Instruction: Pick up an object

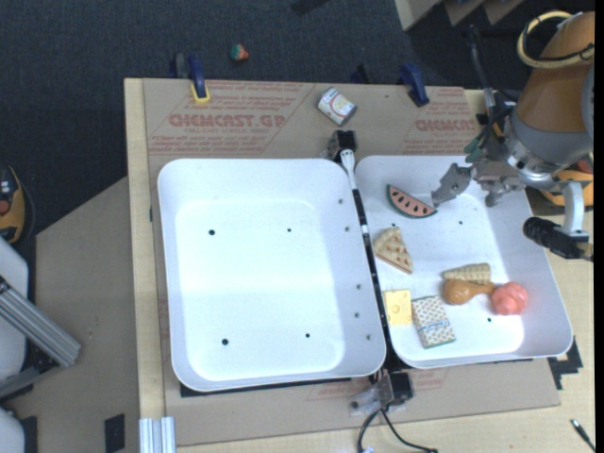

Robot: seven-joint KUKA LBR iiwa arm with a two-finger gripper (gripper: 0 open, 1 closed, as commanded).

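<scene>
**In the right bin, a watermelon slice lies by the gripper**

In the right bin (528,343), near its far wall, lies a toy watermelon slice (411,202). It is red with dark seeds and a green rind along its lower curve. It lies flat on the white floor, not far from the middle edge where the two bins meet.

Just to the right of the watermelon slice is the gripper (469,185). One grey finger (450,185) points down and left, and its tip is right beside the end of the slice. The other finger sits farther right, so the two are apart, with nothing between them. I cannot tell if the near tip touches the slice.

Below the watermelon slice, toward the front, is a tan pizza wedge (393,250). Farther front and to the right is a brown drumstick (464,287), and a pink ball (510,297) rests just beside it. Down from the watermelon slice, by the middle edge, is a flat yellow square (398,307), with a small blue and white box (433,322) close to it.

Left of the watermelon slice, across the middle edge, is the left bin (189,187). Behind the slice, on the brown board (255,121), lies a small white carton (336,107). The grey arm (557,92) comes in from the right of the slice.
</scene>
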